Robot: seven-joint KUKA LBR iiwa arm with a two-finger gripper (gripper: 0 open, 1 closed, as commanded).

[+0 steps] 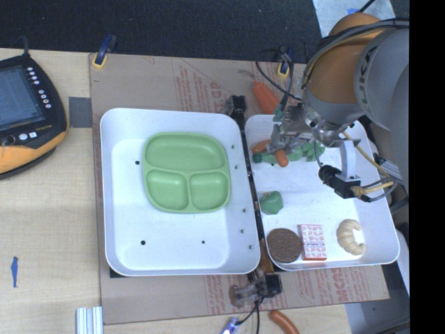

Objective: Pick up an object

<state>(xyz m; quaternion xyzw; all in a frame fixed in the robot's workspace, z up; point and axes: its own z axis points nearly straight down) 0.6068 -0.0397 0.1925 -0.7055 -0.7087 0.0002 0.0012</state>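
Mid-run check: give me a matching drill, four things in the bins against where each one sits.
Things:
1. green three-compartment plastic plate
2. round brown cookie
3. pale croissant-shaped toy
4. small green lump

Places:
A. right bin, near right corner
B. left bin, middle
C. right bin, near left corner
D. right bin, by its left wall, midway

Pairs: 1-B, 2-C, 3-A, 4-D

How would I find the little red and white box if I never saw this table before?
Start at the right white bin, the one under the grey arm. Along its near edge three small things sit in a row: a round brown cookie, then the box, then a pale croissant. The box is the only flat rectangle, red and white.
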